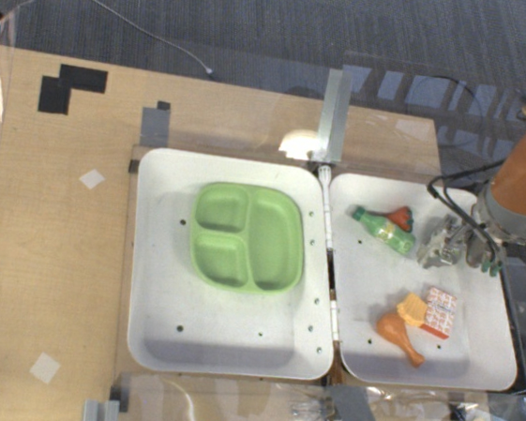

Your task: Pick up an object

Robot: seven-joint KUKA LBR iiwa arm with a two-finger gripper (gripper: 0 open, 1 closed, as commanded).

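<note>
The bench top is light brown wood with black marks near its far left corner. Behind it lies a dark grey carpet floor, crossed by a thin cable.

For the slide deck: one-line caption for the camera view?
Gripper over right bin near green bottle; green tray in left bin.

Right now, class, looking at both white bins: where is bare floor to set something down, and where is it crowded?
Free: the left bin around the green divided plate, widest along its near edge; the right bin's middle, between the green bottle and orange drumstick toy. Crowded: beside the gripper and the red-and-white packet.
</note>
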